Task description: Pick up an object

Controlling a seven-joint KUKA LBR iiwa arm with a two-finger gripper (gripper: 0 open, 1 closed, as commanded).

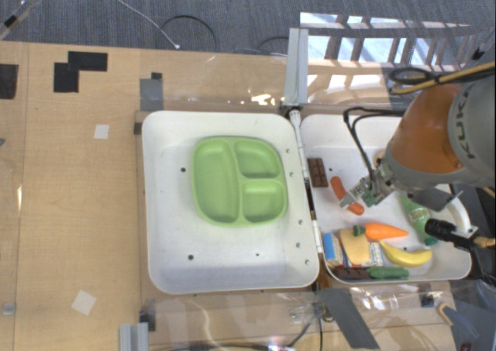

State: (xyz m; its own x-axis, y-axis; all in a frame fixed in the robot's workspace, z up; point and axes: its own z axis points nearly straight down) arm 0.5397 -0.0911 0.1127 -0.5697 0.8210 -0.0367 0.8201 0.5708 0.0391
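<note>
Jaws (358, 197) low in right bin (325, 136), touching small red sausage (341, 190) (grip state: cannot tell).

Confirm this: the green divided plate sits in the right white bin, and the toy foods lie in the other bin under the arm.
Not quite. The camera view shows the green divided plate in the left white bin, not the right. The toy foods, such as the orange carrot and yellow banana, lie in the right white bin under the arm.
</note>
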